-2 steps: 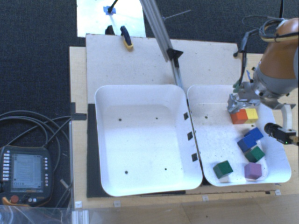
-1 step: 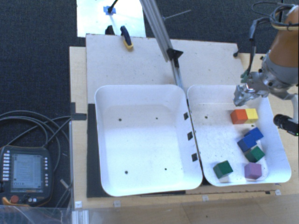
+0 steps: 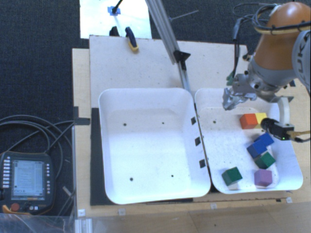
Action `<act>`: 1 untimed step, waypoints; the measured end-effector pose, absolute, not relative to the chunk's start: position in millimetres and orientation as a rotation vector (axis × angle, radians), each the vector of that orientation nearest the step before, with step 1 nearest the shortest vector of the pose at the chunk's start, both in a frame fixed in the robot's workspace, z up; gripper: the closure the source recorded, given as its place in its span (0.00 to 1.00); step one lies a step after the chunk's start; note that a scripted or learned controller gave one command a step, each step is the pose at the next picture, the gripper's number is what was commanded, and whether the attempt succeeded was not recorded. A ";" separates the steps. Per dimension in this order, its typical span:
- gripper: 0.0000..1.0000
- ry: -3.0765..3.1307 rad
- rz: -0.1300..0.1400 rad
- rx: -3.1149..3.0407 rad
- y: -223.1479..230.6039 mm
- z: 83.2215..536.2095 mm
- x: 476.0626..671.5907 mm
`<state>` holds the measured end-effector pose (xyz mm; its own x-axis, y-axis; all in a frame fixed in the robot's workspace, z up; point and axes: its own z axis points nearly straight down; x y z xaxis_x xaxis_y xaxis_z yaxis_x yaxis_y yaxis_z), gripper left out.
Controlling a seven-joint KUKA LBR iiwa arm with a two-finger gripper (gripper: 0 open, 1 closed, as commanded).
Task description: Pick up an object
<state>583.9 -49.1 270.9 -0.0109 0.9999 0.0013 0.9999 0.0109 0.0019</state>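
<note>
Far left, a teach pendant lies on dark carpet, its screen lit, black cables looping away from it. Moving in, the pale wooden bench carries a speckled board, and at its far edge a yellow-and-blue clamp sits below a bright reflective patch. A grey metal pole slants down from the top toward the gap between the bins.

The left bin is white and shallow, with a few small dark dots on its floor. A row of black clips marks the seam where it meets the right bin.

Over the right bin's far end hangs the gripper, above bare floor, with no block between its fingers; how wide they stand can't be made out from this angle. Behind it rises the grey wrist and orange band of the arm.

The blocks cluster toward the bin's right side: an orange block touching a yellow block, a blue block just below, a dark green block beside it, a purple block nearest the front rim, and a green block a little apart to their left.
</note>
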 end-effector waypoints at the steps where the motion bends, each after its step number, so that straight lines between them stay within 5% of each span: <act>1: 1.00 2.232 0.005 2.209 2.6 264.3 610.2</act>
